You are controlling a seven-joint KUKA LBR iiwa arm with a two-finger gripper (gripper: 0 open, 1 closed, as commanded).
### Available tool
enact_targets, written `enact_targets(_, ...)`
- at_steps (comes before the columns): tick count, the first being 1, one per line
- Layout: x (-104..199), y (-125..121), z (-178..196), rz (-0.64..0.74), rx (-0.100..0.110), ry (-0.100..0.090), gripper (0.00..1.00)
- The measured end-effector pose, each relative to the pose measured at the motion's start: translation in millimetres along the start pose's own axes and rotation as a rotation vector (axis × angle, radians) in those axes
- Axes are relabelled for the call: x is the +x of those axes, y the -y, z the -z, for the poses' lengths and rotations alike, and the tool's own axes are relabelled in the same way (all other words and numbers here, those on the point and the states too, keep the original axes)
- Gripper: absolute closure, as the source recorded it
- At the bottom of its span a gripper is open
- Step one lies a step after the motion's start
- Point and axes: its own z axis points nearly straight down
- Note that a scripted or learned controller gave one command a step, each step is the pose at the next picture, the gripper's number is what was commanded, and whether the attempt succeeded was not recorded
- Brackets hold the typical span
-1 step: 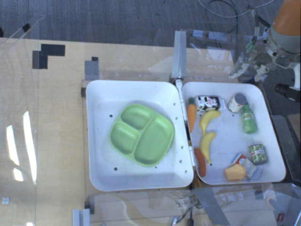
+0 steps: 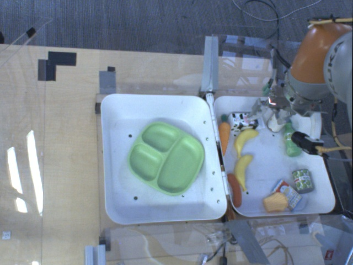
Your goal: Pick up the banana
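Observation:
Two yellow banana-shaped pieces lie in the right bin (image 2: 325,203). The upper banana (image 2: 245,139) curves beside an orange carrot (image 2: 224,137). The lower banana (image 2: 242,171) lies just below it, next to a red sausage (image 2: 234,190). My gripper (image 2: 272,108) hangs over the bin's back part, up and to the right of the upper banana and apart from it. Nothing yellow shows at the gripper. The wrist hides the gripper's tip.
A black-and-white cow toy (image 2: 238,120) stands above the bananas. A green object (image 2: 291,143), a small can (image 2: 301,180), an orange wedge (image 2: 275,202) and a packet sit on the bin's right side. The left bin (image 2: 110,203) holds a green divided plate (image 2: 166,158).

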Motion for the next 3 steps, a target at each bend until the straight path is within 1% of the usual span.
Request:
enact_targets(1, 1, 30, -72, 0.384, -0.007, 0.001, 0.0)
enact_targets(2, -29, 87, -80, 0.587, -0.01, 0.004, 0.0)
enact_targets(3, 16, 89, -39, 0.94, -0.005, 0.002, 0.0)
